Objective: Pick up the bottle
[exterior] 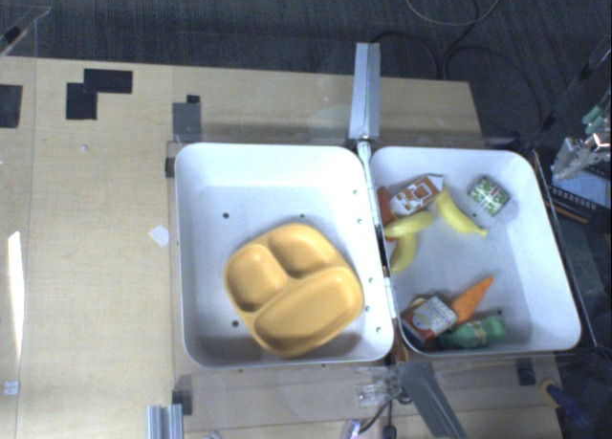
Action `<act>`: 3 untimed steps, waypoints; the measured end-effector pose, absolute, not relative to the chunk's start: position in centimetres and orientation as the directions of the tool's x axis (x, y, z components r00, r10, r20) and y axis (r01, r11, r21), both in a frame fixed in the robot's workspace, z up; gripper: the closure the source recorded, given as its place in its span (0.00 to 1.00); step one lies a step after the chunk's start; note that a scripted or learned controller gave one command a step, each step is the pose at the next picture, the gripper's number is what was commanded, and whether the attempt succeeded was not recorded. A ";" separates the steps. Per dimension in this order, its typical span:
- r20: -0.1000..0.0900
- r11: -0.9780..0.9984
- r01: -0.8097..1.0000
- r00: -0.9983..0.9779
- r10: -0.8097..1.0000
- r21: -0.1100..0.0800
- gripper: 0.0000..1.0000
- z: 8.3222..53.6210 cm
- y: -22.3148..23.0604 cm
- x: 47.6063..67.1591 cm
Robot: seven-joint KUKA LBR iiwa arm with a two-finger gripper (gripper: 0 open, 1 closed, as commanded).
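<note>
Claw (pixel 585 145) grip unclear; one green bottle (pixel 475 333), two bananas (pixel 430 222)

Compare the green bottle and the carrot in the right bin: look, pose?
The green plastic bottle is stubby and lies roughly level along the near wall of the right white bin; the orange carrot tapers to a point and lies on a diagonal. Both lie flat, side by side, near that bin's near edge.

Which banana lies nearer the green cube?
The right banana, curving down just left of the green cube. The other banana hugs the right bin's left wall.
</note>
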State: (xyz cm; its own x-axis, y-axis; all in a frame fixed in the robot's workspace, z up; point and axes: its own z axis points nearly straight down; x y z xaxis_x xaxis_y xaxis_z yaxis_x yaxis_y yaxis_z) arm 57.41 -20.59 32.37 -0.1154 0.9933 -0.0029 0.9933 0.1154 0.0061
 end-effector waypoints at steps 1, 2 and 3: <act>-0.001 -0.269 0.963 0.269 0.963 0.003 1.00 29.0 -20.6 50.0; -0.001 -0.269 0.963 0.269 0.963 0.003 0.00 29.0 -20.6 50.0; 0.000 -0.340 0.940 0.340 0.940 0.000 0.00 15.2 -18.8 51.6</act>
State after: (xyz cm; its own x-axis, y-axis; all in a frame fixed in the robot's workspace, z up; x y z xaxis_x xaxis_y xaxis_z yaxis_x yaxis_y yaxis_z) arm 51.63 -18.82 15.21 0.3401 0.9404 0.0004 0.9404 -0.3401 0.0002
